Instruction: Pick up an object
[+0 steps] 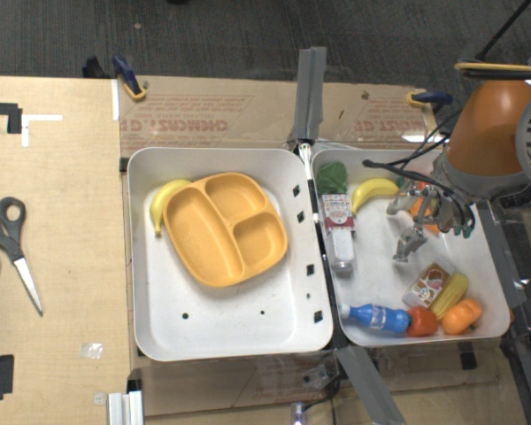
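Note:
My gripper (404, 226) hangs over the middle of the right bin (491, 264), open, with nothing between its fingers. A yellow banana (374, 190) lies just to its left, by a green object (333, 177). A clear bottle with a red label (339, 228) lies along the bin's left wall. Along the front of the bin lie a blue bottle (376, 319), a red tomato (422, 322), an orange (461, 315), a corn cob (450, 293) and a small snack packet (428, 282).
The left bin (221, 326) holds a yellow divided plate (224, 229) with a second banana (163, 202) tucked behind its left rim. Scissors (14, 246) lie on the wooden bench at far left. The arm's orange band (488, 131) looms above the right bin's back corner.

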Robot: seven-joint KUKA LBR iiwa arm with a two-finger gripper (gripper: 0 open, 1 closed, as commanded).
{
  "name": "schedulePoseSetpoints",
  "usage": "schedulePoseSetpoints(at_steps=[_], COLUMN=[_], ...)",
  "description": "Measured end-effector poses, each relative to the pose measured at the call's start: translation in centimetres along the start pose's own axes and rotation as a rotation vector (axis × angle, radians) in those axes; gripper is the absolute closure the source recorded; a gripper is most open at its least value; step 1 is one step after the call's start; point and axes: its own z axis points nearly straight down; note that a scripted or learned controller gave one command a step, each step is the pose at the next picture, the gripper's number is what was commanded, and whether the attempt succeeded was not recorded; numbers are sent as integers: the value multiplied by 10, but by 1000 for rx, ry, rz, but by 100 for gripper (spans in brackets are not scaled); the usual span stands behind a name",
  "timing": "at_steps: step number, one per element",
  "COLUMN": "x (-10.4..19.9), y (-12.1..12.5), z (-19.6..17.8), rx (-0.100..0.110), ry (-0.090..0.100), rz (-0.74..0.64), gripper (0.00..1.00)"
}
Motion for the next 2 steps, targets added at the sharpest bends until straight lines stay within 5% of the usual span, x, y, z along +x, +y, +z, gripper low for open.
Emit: schedulePoseSetpoints(at_steps=[1,2], x=[-44,-49], y=[11,12], z=[-1,-13], rx=[5,5], ry=[23,-5], rz=[197,195], gripper=[0,100])
